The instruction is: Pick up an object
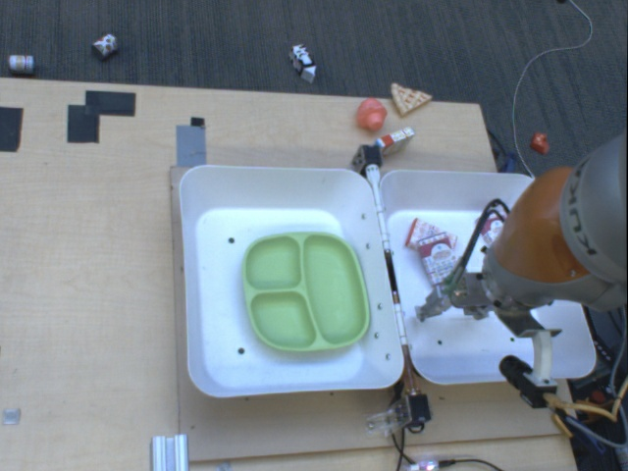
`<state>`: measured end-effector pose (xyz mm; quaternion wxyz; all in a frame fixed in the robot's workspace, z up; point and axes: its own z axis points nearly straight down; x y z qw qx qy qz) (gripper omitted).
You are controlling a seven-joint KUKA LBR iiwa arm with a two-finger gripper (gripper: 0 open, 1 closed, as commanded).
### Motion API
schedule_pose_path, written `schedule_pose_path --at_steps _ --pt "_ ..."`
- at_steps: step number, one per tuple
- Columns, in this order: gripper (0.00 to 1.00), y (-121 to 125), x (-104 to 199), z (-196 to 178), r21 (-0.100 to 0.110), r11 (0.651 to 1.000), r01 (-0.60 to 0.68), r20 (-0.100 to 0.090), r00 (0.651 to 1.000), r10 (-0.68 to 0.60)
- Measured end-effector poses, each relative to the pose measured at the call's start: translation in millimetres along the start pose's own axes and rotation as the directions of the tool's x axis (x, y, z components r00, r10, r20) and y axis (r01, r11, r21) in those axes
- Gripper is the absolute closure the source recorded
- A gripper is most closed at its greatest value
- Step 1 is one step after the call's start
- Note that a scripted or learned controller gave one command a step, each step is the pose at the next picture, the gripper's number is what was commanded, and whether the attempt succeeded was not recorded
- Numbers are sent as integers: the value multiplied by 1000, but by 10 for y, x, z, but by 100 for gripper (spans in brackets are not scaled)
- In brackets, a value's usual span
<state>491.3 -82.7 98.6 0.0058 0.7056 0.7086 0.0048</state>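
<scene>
A red and white packet (433, 246) lies in the right bin (461, 361), near its far left part. Another red and white item (492, 229) peeks out beside the arm, partly hidden by it. My gripper (439, 302) hangs low over the middle of the right bin, just in front of the packet and slightly to its right. The grey arm with its orange band (535, 238) covers the bin's right half. Nothing can be seen held in the gripper.
The left bin (211, 263) holds a green divided plate (305, 290). On the bench behind the bins lie a red ball (371, 114), a toy pizza slice (410, 97) and a small tube (397, 139). Cables run along the bench's front right.
</scene>
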Motion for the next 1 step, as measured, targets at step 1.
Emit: schedule_pose_path --at_steps 1 --pt "0 -25 -9 115 6 1000 -3 0 1000 3"
